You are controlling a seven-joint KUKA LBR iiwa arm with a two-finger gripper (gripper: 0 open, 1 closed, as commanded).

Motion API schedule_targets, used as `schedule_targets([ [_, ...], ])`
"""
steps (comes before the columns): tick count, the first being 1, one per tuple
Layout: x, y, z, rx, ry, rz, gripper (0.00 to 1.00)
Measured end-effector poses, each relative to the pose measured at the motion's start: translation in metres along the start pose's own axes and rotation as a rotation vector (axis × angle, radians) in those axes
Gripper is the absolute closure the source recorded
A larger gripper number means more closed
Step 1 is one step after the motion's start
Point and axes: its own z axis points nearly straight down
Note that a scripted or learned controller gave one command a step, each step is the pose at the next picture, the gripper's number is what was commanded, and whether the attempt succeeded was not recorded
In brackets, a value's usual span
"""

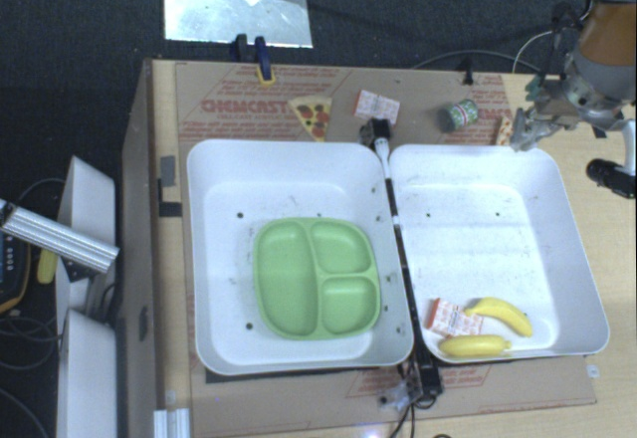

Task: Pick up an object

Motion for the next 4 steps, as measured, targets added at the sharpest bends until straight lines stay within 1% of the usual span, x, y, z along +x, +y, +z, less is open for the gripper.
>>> schedule_targets([
  [1,0.045,0.002,-0.010,0.007,0.006,0.009,1.00],
  [2,0.093,-0.011,-0.032,0.007,0.006,0.009,1.00],
  [3,0.092,-0.011,-0.032,0.008,0.006,0.010,0.00],
  [4,0.092,-0.011,-0.032,0.008,0.006,0.010,0.00],
])
